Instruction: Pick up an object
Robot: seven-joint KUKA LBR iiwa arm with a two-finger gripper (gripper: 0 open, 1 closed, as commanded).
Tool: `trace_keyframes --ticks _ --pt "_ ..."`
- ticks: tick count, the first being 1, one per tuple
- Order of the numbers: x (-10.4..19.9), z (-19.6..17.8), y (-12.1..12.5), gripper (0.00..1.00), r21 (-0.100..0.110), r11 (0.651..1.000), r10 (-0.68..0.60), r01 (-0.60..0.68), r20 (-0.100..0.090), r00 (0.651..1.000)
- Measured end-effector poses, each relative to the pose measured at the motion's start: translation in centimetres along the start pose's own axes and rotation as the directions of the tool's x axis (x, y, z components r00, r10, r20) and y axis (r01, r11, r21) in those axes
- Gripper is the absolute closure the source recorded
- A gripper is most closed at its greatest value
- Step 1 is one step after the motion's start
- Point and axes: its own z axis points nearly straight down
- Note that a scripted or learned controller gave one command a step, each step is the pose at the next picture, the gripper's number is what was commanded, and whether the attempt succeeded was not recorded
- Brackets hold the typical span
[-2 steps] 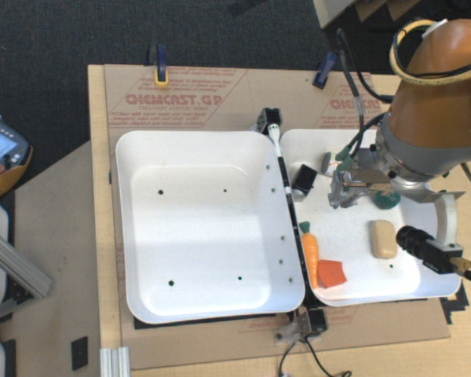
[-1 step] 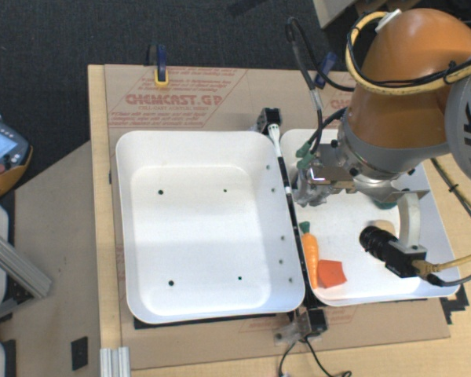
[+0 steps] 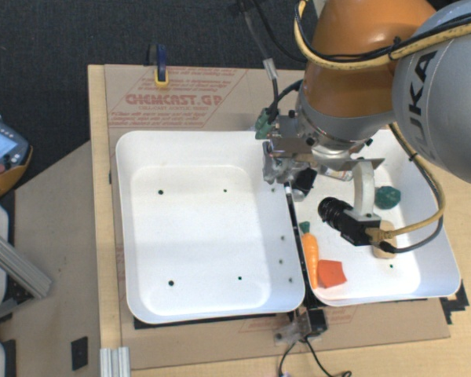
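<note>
A cardboard-topped bench [image 3: 180, 93] carried two white bins; the right bin [image 3: 424, 277] held a carrot [image 3: 310, 250], an orange block [image 3: 330, 274] and a green piece [image 3: 388, 197]. The gripper [image 3: 294, 175] hung over the shared rim, its opening impossible to judge. Descending there risked striking the rim instead of an object

Brown cardboard sheet [image 3: 180, 96] with red print lies flat on the worktop [image 3: 71, 210] under both bins. Blue and yellow clamp [image 3: 160, 63] pinned at cardboard's far edge. Dark fabric backdrop [image 3: 102, 14] behind. At far left, a device with a lit blue screen [image 3: 0, 149], orange casing below it. Metal rail [image 3: 16, 259] angled at lower left.
</note>
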Motion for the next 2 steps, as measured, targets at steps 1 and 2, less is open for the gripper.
trace_keyframes --ticks 1,2 --pt "-7.7 0.7 -4.0 1.0 0.008 1.0 0.013 -0.013 0.003 1.0" --pt "-1.6 -11.5 -3.6 1.0 -0.011 1.0 -0.002 0.001 -0.003 1.0"
